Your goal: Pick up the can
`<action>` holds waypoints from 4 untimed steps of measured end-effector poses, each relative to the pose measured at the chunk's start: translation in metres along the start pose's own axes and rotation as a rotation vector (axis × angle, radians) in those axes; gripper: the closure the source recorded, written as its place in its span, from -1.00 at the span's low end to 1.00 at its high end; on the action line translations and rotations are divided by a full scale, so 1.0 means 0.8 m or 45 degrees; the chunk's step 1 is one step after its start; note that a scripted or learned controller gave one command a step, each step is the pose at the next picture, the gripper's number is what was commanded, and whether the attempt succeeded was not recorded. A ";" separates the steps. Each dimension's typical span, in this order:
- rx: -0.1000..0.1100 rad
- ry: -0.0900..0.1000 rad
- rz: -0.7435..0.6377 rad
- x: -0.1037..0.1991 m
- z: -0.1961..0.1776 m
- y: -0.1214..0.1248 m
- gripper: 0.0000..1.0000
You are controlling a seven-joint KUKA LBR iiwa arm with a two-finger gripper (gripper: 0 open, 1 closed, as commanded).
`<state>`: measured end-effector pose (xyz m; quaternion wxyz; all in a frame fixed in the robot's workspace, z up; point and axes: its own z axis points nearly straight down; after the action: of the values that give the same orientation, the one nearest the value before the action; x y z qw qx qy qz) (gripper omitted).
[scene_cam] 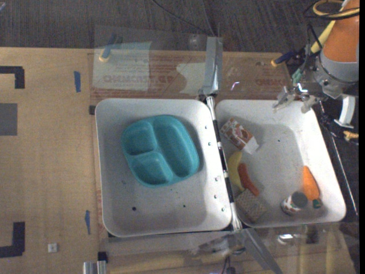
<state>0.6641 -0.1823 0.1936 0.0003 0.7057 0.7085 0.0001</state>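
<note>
The bench (51, 170) carries two shallow white bins side by side, in the centre and right of the frame.

Left bin (114, 210): holds one teal divided plate (161, 150) with three compartments, lying flat in the upper middle of the bin.

Right bin (328, 170): holds several items.
- The can (293, 202) sits in the lower right part of this bin, close to the front wall, with its round end facing up toward the camera.
- A carrot (310, 182) lies just beside the can, above and to its right. Whether the two touch cannot be determined.
- A small carton (238, 135) with a red and white print lies tilted in the upper left corner of the bin.
- A banana (233, 167) lies along the left wall, below the carton.
- A red sausage (248, 179) lies against the banana on its right side.
- A brown sponge (251, 205) sits in the lower left corner, below the sausage.

Arm: the grey arm with its orange band (342, 41) occupies the upper right corner of the frame. The gripper (296, 95) is at the upper right rim of the right bin, well apart from the can. Nothing is visible between its tips. Whether the pincer is released or clenched cannot be determined at this resolution.

A clear plastic sheet (148, 67) lies on the bench above the left bin.
</note>
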 end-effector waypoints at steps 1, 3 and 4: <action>0.001 0.000 -0.125 0.037 0.105 0.004 -1.00; -0.007 0.001 0.377 -0.024 0.132 -0.103 -1.00; -0.007 0.010 0.423 -0.029 0.130 -0.191 -1.00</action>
<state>0.5116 -0.2058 0.0894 -0.0006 0.8132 0.5820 0.0048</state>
